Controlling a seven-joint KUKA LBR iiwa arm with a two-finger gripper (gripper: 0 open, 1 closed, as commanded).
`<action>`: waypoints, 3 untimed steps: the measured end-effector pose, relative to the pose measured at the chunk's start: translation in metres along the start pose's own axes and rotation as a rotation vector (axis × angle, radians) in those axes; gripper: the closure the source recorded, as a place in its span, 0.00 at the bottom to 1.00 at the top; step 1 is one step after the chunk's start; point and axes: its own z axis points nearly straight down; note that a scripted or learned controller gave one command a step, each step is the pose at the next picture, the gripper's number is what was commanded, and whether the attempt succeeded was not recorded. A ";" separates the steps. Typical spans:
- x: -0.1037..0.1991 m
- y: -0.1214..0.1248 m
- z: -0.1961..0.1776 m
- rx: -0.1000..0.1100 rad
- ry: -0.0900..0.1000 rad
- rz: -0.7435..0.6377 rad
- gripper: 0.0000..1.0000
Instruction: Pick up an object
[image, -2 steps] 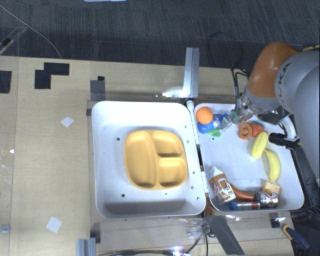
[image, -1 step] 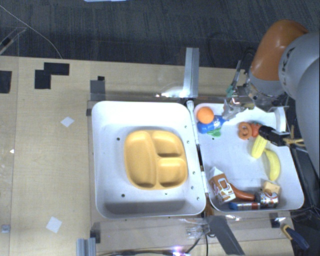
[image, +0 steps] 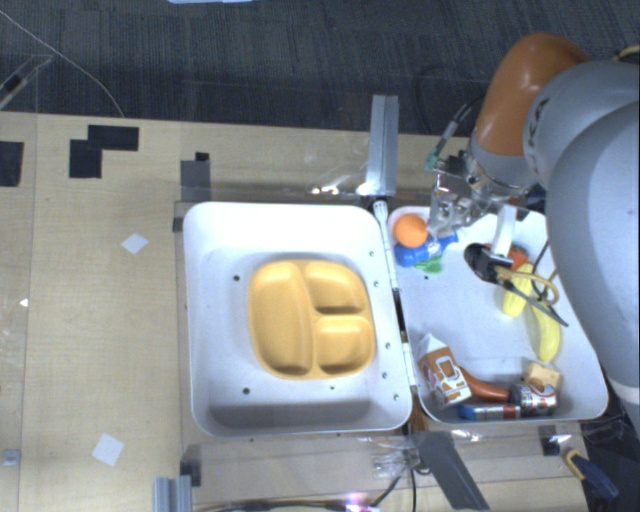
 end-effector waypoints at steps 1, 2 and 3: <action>0.047 -0.035 0.001 0.002 0.000 0.314 1.00; 0.025 -0.116 0.001 0.004 -0.001 0.539 1.00; -0.036 -0.142 0.000 0.002 -0.003 0.526 1.00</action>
